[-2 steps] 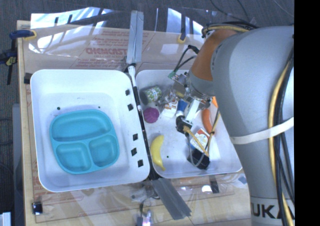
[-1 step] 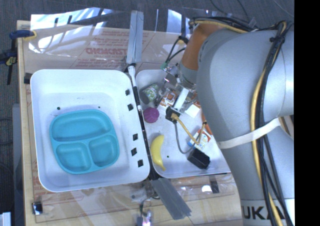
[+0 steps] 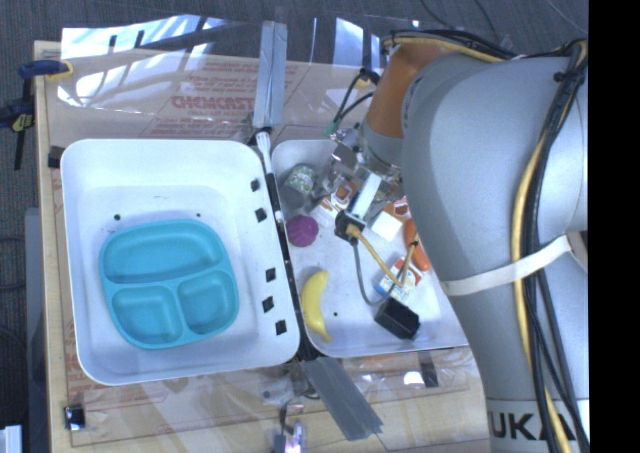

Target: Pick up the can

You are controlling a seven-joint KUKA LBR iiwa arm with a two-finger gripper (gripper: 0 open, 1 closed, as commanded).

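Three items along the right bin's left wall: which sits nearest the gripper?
The shiny silvery can, farthest back in the row, just beside the gripper. The purple ball comes next, and the yellow banana is farthest away.

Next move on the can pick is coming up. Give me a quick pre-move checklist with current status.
1. Can identified: cannot tell; a shiny object in the far left corner of the right bin might be it.
2. The gripper over the right bin: ok.
3. Anything held: cannot tell.
4. The banana apart from the gripper: ok.
5. The purple ball near the shiny object, may crowd a grasp: not ok.
6. The blue plate off in the left bin: ok.
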